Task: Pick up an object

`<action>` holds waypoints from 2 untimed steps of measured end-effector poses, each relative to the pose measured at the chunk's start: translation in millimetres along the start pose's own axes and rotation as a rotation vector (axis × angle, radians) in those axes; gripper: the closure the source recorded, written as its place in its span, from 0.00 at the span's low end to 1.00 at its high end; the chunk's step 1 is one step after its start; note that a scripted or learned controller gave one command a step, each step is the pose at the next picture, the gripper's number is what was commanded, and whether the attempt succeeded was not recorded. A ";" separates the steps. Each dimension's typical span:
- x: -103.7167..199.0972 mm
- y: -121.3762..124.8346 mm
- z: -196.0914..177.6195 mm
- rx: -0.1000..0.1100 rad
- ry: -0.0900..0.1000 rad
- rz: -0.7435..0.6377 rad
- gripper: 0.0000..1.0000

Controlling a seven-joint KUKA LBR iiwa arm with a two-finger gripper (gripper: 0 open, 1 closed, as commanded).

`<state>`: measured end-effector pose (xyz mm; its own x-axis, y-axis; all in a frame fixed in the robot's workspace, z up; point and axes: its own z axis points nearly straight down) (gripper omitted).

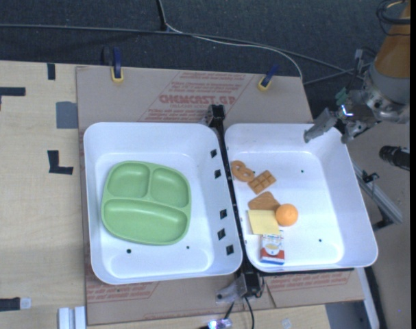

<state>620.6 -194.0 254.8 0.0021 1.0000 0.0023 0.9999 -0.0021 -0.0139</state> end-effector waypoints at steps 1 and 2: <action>0.6 2.2 -8.2 -0.013 -0.003 -0.004 0.00; 3.2 3.0 34.9 -0.010 -0.003 -0.004 0.00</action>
<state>623.2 -190.8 219.9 -0.0015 1.0000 -0.0009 1.0000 0.0015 -0.0040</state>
